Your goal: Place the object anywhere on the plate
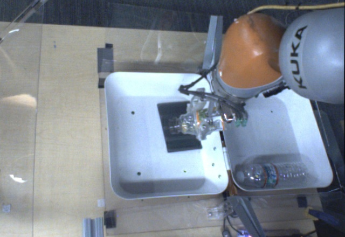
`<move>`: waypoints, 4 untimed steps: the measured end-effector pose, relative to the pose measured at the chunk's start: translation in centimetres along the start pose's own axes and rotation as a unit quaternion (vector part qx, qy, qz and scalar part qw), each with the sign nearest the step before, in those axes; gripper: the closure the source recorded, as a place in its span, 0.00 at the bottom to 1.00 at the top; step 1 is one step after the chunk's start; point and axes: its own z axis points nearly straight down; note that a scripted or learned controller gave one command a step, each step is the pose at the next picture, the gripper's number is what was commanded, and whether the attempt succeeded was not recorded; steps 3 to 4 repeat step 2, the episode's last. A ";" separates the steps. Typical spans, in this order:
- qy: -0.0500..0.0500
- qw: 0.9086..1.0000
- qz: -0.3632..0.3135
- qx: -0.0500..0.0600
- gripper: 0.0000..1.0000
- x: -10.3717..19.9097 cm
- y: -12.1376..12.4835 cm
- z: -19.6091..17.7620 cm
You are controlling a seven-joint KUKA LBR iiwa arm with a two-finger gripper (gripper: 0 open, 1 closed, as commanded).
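Cut off by the right edge: the arm [315, 53], its grey body running out of view. Hidden under the orange band [250, 50]: the far corner of the right bin [302, 123] and the wall between the two bins. Covered in part by the gripper [197, 120]: the right side of the black plate [177, 123]. Too blurred and cluttered to read at the fingers; possibly something clear and glinting there, not certain. Cropped at the bottom edge: dark hardware below the bins.
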 end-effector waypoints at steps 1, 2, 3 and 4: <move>-0.001 1.000 0.000 0.000 0.00 0.0 0.0 -0.1; -0.006 1.000 0.001 -0.001 1.00 -0.3 0.2 -1.3; -0.006 1.000 0.001 -0.001 1.00 -0.3 0.2 -1.3; -0.006 1.000 0.001 -0.001 1.00 -0.3 0.2 -1.3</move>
